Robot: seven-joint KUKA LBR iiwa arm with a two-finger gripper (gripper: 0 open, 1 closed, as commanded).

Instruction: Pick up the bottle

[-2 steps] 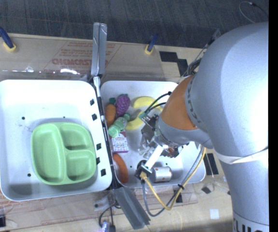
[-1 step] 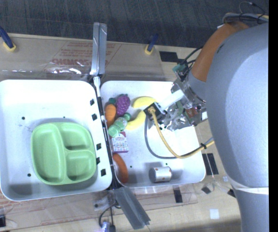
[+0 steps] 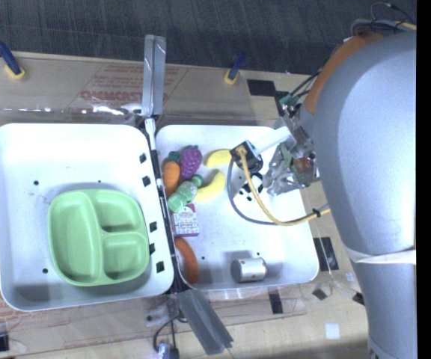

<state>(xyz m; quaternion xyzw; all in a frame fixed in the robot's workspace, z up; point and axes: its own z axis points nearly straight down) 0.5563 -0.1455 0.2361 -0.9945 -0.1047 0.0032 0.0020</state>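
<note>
camera view: claw a blur at the right bin, bottle lying near the divider

the claw [image 3: 284, 169] hangs over the far right part of the right bin [image 3: 215, 239], half lost against the big grey arm [image 3: 365, 148]; it is too blurred to tell whether it is released or clenched, and nothing can be made out in it. the green bottle [image 3: 182, 195] lies tilted on the bin's left side, well apart from the claw, between an orange carrot [image 3: 171, 174] and a yellow banana [image 3: 212, 187], with purple grapes [image 3: 191, 161] just beyond. a small carton [image 3: 186, 221] lies just near of the bottle, its print unreadable. an orange thing [image 3: 186, 260] is partly hidden by the bin's near-left wall. a metal can [image 3: 248, 268] lies at the near edge. the left bin [image 3: 21, 170] holds a green divided plate [image 3: 99, 236].
</note>
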